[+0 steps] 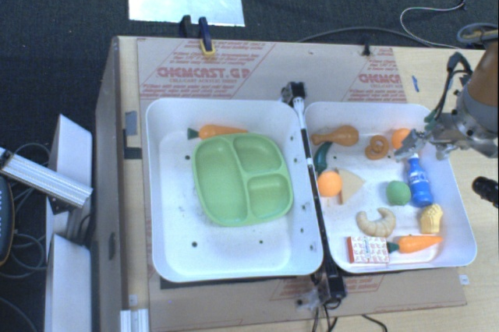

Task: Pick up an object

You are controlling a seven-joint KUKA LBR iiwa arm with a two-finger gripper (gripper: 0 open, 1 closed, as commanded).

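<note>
We see the gripper (427, 137) over the right bin's (460, 202) far right edge, just above the blue bottle (419, 181); we cannot tell its opening. Green ball (398, 192) sits beside the bottle.

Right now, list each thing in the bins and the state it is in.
Green tray: flat in the left bin, compartments up.
Blue bottle: lying on its side in the right bin.
Croissant: lying flat in the right bin.
Carrot: lying by the right bin's front wall.
Gripper: above the right bin.

Single fixed overhead camera, slanted down, both bins (168, 260) framed
</note>
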